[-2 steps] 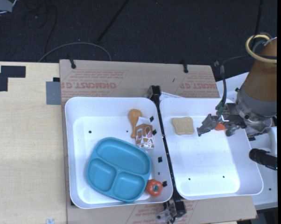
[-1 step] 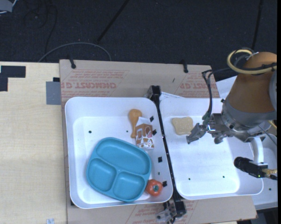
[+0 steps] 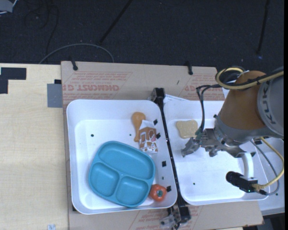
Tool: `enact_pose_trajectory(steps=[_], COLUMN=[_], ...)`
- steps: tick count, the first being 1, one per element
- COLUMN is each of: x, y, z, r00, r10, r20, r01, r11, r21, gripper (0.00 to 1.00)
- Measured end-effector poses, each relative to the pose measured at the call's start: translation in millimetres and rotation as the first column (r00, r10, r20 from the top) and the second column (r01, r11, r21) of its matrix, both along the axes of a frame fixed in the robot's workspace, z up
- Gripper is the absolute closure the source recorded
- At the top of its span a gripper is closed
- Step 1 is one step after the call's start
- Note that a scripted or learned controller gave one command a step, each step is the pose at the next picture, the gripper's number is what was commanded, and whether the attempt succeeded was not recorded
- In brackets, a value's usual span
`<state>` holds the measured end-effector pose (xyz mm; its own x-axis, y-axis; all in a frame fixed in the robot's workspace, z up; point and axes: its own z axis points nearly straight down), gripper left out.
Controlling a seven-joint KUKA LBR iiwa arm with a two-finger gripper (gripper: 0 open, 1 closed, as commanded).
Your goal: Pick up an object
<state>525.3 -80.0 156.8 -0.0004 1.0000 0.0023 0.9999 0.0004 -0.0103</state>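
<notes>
The hand [image 3: 191,148] hangs low in the right bin [image 3: 216,195], centre-right of the frame, just below a tan piece [image 3: 186,128]. Whether it is wide or narrow, I cannot tell. Nothing looks lifted yet, so the pick seems still ahead.

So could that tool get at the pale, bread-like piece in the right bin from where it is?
Probably yes. The tool hangs just below the pale piece in the right bin, with bare white floor between them and nothing lying on the piece.
</notes>
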Motion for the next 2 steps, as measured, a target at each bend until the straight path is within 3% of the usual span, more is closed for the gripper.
enact_pose_trajectory(steps=[1, 2], x=[-2.7, -2.2], y=[-1.2, -3.2], z=[-64.3, -51.2], r00=[1.0, 1.0], r10=[0.0, -0.007], r20=[0.001, 0.003], r01=[0.0, 0.007], r11=[1.0, 1.0], r21=[0.0, 0.0], gripper=[0.0, 1.0])
